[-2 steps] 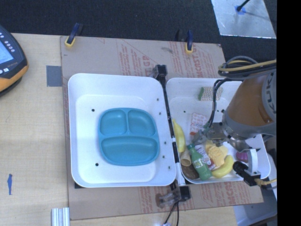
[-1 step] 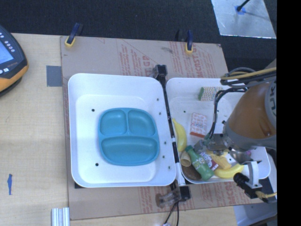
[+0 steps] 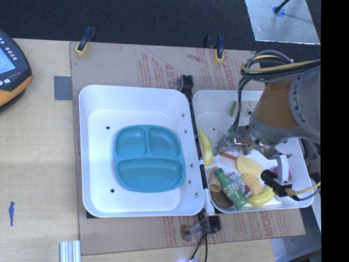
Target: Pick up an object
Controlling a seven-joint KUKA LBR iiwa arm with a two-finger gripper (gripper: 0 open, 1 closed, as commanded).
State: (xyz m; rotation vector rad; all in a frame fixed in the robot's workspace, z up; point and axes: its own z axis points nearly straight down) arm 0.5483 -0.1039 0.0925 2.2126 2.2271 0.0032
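Observation:
The right bin [image 3: 218, 100] holds a pile of small objects: a green bottle [image 3: 229, 188], a yellow banana-like piece [image 3: 206, 146] along its left wall, a yellow corn-like piece [image 3: 250, 167], another yellow banana [image 3: 262, 197] and a brown round item [image 3: 217, 187]. My gripper [image 3: 231, 141] is down inside this bin, just above the pile and right of the yellow piece by the wall. Its metal fingers are small and partly hidden by the wrist, and nothing visibly sits between them.
The left bin [image 3: 95, 108] holds a blue divided plate [image 3: 149, 158]. A black divider clamp [image 3: 186, 83] sits between the bins. Cables loop above the arm [image 3: 272, 64]. A yellow-and-grey pendant [image 3: 11, 64] lies at the far left of the bench.

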